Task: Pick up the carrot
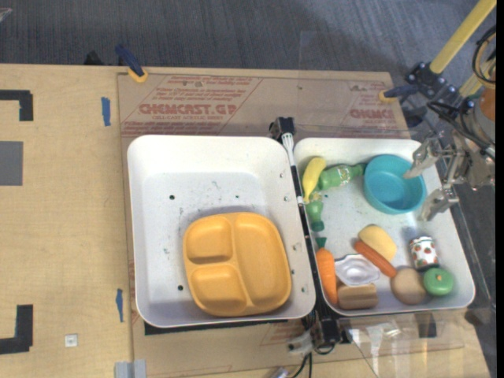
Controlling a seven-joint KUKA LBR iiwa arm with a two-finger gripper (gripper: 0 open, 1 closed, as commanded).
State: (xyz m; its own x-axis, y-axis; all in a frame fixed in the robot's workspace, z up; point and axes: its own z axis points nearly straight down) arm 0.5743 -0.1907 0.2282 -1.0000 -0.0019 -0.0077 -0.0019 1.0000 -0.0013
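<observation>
The worktop point(55, 235) is a pale wooden surface with a brown cardboard sheet point(252, 101) laid across it, and on that sheet sit two shallow white bins side by side. The left bin point(157, 172) carries a yellow-orange divided plate point(235, 262) toward its near right corner. The right bin point(346, 211) is crowded with toy food. At its far right stands a turquoise bowl point(393, 183); left of the bowl lie a green vegetable point(339, 175) and a yellow banana point(313, 176), the banana close to the bin's left wall.

The hand point(435, 181) hangs at the right bin's far right edge, its two metal fingers point(422, 156) spread apart with nothing between them, one finger just at the bowl's right rim.

The carrot point(326, 274) lies along the left wall of the right bin, in its near left corner, orange, with its length running front to back. It is well apart from the hand, diagonally across the bin, with the bowl and other pieces between.

Beside the carrot sit a white moulded piece point(356, 272) and a brown block point(358, 297). Further right are a yellow piece point(378, 241), an orange-red stick point(375, 258), a tan round piece point(408, 285), a green round piece point(439, 281) and a small white-and-red spotted piece point(424, 252).
</observation>
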